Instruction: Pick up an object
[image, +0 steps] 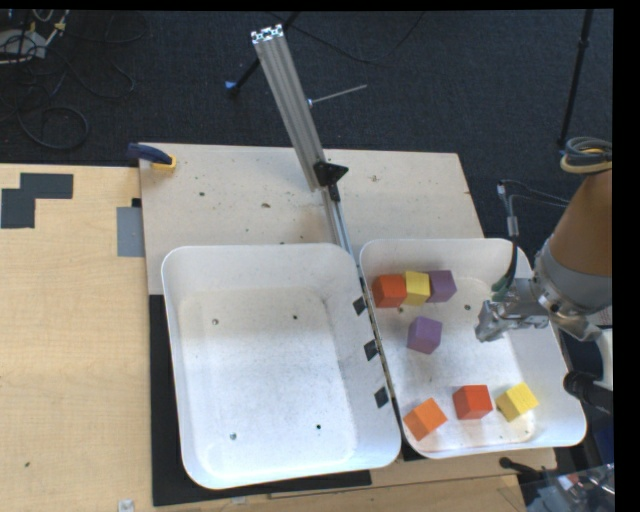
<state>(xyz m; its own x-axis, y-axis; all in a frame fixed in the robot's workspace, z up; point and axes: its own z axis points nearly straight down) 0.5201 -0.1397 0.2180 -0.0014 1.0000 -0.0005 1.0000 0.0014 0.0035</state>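
White plastic makes up both shallow bins on the bench: the left bin and the right bin, touching along their shared edge. All the blocks lie in the right bin. At its far left, three sit in a touching row: a red block, a yellow block and a purple block. Just nearer than that row, a second purple block lies alone. Along the near side lie an orange block, another red block and another yellow block, close together.

From the right the grey arm reaches in, and its gripper hangs over the right side of the right bin, apart from every block. Nothing shows between the fingers; how far the jaws are parted I cannot tell.
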